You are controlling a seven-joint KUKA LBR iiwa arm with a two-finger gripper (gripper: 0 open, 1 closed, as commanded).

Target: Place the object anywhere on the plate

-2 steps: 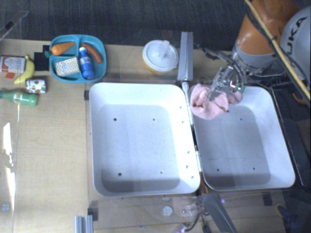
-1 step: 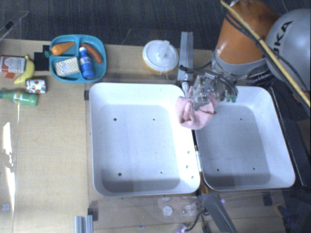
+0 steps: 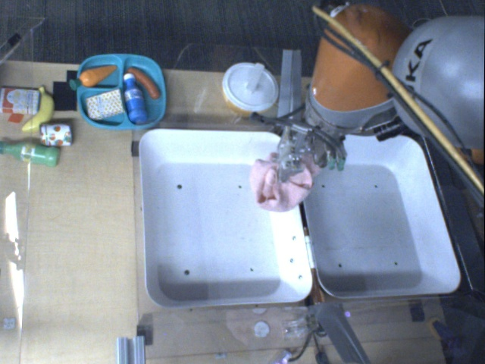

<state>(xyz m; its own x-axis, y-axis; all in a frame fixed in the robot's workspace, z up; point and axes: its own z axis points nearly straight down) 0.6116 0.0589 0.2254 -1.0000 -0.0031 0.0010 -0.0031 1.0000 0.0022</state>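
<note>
A crumpled pink cloth hangs over the right edge of the left bin, close to the seam between the two bins. My gripper comes down onto the cloth's top from the grey and orange arm, with its fingers closed into the fabric. The cloth's upper part is bunched up between them. The blue divided plate sits on the bench beyond the left bin's far left corner, well to the left of the gripper. It holds a toy carrot, a small blue bottle, a sausage and a cracker-like piece.
A white lidded cup stands behind the bins, between plate and arm. Left of the plate lie a banana, a small can, a green bottle and a carton. The right bin lies under the arm.
</note>
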